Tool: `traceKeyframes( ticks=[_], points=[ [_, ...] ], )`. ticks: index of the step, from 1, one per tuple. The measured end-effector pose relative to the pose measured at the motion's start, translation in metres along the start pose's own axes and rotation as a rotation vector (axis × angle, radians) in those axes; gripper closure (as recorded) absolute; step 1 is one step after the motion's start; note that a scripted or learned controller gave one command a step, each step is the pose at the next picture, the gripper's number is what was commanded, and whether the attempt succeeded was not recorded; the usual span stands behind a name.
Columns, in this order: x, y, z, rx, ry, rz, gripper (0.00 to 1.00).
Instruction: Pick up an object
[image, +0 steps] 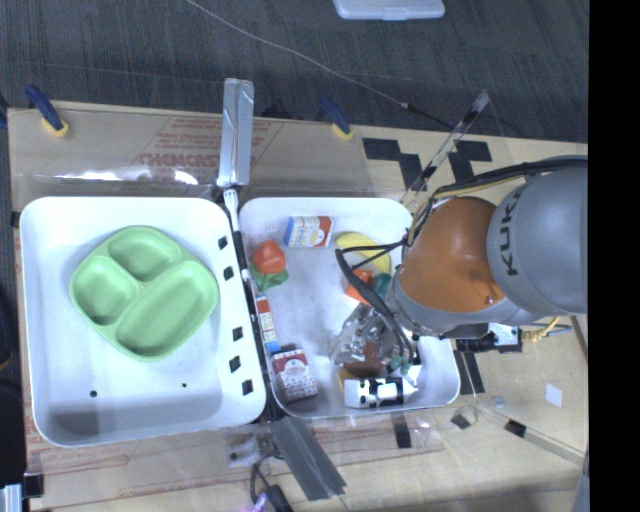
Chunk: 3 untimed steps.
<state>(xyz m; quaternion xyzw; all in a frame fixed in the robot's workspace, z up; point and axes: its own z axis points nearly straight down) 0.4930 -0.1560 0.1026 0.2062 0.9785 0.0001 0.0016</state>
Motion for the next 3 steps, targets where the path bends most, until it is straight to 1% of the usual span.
traceKeyframes(
  ticks=[1,2,3],
  points=[
    [0.007,-0.016,-0.140,0.000,-0.011,0.077,1.00],
    [0.009,-0.016,-0.135,0.002,0.000,0.077,0.00],
    [0.005,-0.021,0.008,-0.001,-0.005,0.042,0.00]
  ],
)
